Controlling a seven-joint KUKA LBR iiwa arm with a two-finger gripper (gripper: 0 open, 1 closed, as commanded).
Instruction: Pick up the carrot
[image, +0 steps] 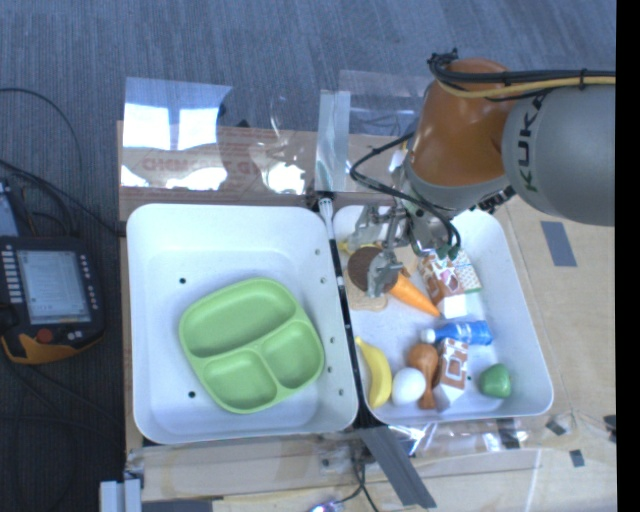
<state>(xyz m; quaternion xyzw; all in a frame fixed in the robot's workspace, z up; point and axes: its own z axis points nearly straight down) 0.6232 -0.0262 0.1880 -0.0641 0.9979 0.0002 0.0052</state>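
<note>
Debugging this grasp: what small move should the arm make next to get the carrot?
Probably shift the gripper slightly toward the carrot, then descend. The gripper sits at the carrot's thick end, beside a brown round item, so centring first avoids catching that.

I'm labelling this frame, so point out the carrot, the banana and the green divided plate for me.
carrot (413, 292): camera view, middle of its orange body.
banana (377, 372): camera view, middle of its yellow curve.
green divided plate (232, 325): camera view, floor of its large upper compartment.
</note>
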